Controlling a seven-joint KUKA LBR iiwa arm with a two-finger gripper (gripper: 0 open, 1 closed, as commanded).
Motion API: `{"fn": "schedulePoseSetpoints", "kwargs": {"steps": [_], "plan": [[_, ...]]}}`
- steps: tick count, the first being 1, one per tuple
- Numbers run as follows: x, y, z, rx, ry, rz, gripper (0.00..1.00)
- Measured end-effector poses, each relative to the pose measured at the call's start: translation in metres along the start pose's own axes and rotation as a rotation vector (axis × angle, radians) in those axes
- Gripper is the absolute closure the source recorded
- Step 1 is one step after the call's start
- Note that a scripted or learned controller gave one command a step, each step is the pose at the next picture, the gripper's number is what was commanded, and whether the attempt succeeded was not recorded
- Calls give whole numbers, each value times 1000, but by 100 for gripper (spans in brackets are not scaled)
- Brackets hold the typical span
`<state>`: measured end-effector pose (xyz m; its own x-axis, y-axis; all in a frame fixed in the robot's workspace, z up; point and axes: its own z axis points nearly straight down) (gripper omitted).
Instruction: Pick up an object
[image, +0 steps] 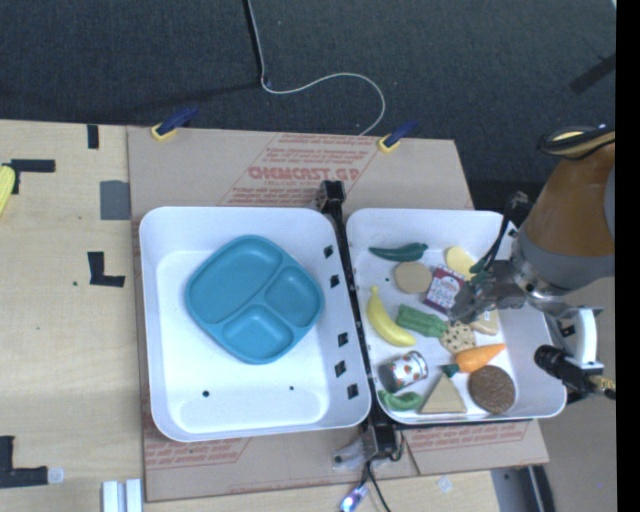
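Two bins (160, 330), one plate (254, 297)

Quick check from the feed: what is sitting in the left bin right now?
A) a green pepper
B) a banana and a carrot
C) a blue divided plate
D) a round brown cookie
C: the blue divided plate lies alone in the left bin, while the banana, carrot and other food items are in the right bin.
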<state>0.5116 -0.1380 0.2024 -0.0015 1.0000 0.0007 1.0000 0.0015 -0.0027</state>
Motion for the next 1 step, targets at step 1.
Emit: {"fn": "schedulePoseSetpoints", "kwargs": {"steps": [1], "plan": [[106,7,-108,-9,0,-8,100]]}}
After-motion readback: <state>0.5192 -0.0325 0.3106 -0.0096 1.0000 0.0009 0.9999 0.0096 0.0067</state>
